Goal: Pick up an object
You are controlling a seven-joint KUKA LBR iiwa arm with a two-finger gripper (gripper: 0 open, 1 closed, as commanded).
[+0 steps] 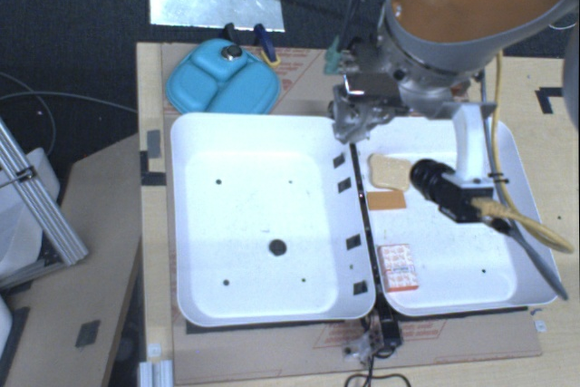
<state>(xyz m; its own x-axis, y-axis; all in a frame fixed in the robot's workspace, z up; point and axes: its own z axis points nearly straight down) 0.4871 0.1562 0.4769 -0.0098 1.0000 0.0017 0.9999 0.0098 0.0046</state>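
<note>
In the camera view you have nothing lifted: 3 candidates lie in the right bin (453,276), a tan slab (390,169), an orange card (386,200) touching the slab's near edge, and a printed packet (397,267) well in front of it. The gripper (355,120) hangs just behind the slab; you cannot tell its opening, nor any hold.

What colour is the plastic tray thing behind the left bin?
The plastic tray is light blue, clearest in the camera view.
</note>
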